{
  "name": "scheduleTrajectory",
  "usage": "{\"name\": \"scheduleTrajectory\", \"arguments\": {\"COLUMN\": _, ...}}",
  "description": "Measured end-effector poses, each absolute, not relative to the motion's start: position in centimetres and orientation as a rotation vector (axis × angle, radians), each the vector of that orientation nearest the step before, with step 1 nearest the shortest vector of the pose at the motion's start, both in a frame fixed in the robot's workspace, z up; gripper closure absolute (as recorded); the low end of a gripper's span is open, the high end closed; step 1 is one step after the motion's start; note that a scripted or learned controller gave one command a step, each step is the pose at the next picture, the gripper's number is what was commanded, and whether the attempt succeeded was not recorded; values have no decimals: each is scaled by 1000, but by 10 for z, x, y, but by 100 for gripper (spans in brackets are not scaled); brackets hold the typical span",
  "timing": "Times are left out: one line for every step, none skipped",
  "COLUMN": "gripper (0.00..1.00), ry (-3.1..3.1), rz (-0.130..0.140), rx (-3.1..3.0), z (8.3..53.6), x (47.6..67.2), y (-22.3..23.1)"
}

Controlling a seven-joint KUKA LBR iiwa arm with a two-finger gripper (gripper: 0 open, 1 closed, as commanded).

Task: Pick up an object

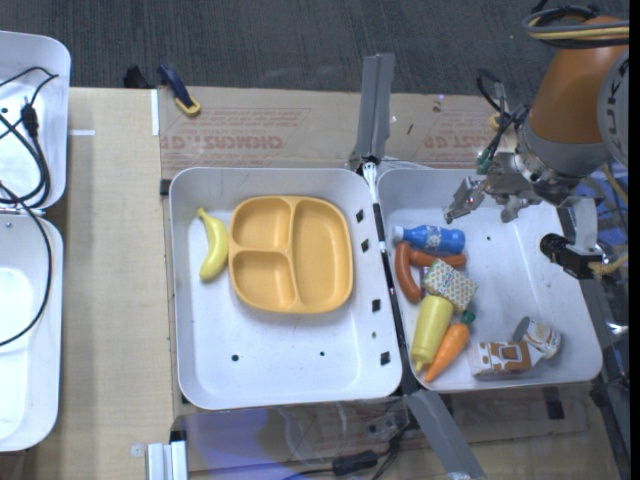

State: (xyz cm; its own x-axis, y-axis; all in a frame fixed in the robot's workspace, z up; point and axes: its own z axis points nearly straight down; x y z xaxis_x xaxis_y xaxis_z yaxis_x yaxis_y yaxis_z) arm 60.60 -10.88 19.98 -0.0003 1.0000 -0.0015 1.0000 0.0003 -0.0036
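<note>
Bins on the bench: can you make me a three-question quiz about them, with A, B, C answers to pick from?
1. Where does the yellow banana lie?
A. In the left white bin, beside the yellow divided plastic plate
B. On the plate
C. In the right white bin

2. How many compartments has the plate?
A. Two
B. Three
C. Five

3. How is the blue-capped white bottle resting?
A. Upright
B. On its side
C. Held in the tool

Answers:
1 A, the banana rests on the bin floor at the plate's left edge.
2 B, one long section and two smaller ones.
3 B, it lies flat on the right bin's floor, apart from the tool.
</note>
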Motion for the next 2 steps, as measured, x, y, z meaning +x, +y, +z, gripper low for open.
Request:
{"name": "scheduleTrajectory", "arguments": {"gripper": 0, "ry": -2267, "rz": -19, "rx": -2200, "z": 112, "x": 616, "y": -152}}
{"name": "scheduleTrajectory", "arguments": {"gripper": 0, "ry": -2214, "rz": -19, "rx": -2262, "z": 108, "x": 614, "y": -106}}
